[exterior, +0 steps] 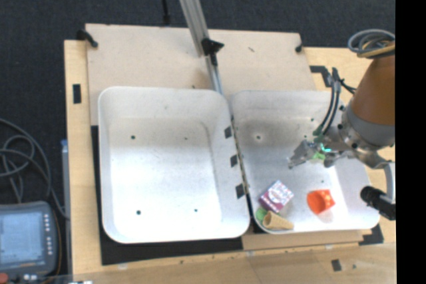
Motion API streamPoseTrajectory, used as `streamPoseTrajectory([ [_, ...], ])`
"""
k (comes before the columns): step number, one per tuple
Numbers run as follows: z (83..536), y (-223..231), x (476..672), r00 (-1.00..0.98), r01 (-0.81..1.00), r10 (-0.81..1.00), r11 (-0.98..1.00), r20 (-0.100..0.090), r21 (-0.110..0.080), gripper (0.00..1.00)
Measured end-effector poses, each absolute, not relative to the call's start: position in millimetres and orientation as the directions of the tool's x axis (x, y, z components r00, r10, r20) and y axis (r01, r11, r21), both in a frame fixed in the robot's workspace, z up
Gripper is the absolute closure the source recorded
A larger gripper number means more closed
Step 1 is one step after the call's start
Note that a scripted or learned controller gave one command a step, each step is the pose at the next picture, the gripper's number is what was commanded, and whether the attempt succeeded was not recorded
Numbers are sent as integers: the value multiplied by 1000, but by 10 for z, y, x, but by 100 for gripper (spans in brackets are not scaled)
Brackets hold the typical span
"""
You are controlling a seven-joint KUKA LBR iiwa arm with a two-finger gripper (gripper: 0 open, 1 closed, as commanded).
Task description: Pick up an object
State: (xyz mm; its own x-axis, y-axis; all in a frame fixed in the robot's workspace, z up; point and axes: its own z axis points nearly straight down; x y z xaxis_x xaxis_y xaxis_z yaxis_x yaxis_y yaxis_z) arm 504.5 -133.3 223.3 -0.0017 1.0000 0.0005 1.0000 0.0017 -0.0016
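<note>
gripper (pixel 301 155) over right bin (pixel 266 110) | orange object (pixel 321 201) near

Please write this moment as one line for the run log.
end effector: above right bin, nothing seen held | orange object, purple packet, cone: lying in right bin's near part

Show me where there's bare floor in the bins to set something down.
The left bin floor is bare from wall to wall. In the right bin, the far half up to the gripper is free. Its near edge is crowded: purple box, orange block, cone.
</note>
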Motion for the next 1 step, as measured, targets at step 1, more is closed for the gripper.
streamPoseTrajectory([
  [1,2254,-1336,5054,1,1000,1000,-1,0,3,0],
])
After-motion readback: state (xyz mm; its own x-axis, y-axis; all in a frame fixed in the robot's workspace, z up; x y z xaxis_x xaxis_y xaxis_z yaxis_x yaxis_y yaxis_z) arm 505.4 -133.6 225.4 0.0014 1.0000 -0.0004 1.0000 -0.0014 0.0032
